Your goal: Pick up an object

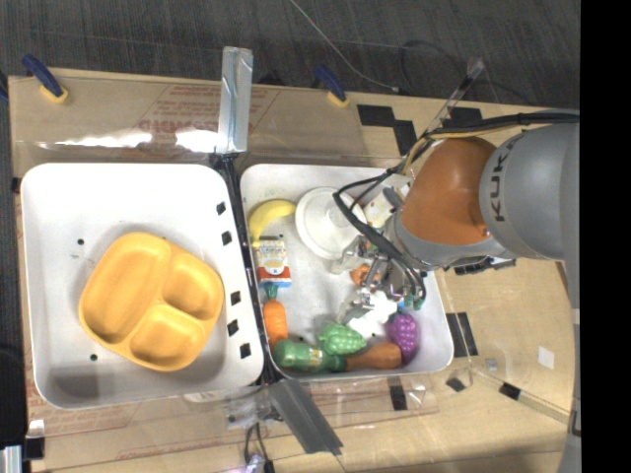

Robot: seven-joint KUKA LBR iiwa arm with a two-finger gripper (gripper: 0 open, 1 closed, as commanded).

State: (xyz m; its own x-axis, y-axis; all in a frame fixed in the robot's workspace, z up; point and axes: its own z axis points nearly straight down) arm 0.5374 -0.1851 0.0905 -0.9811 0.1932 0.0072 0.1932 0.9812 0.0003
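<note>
Right bin [296,180]: fingers [380,289] above purple grapes [403,331]

The arm [532,190] is showing a smooth, rounded grey casing with dark lettering reading "KU" on its side. A broad, glossy orange band [446,197] is wrapping the section above the wrist, catching the room's light. Thin black cables [367,187] are looping out around the wrist, and a small metal tool [380,289] with pale fittings is sitting at its end.
</note>
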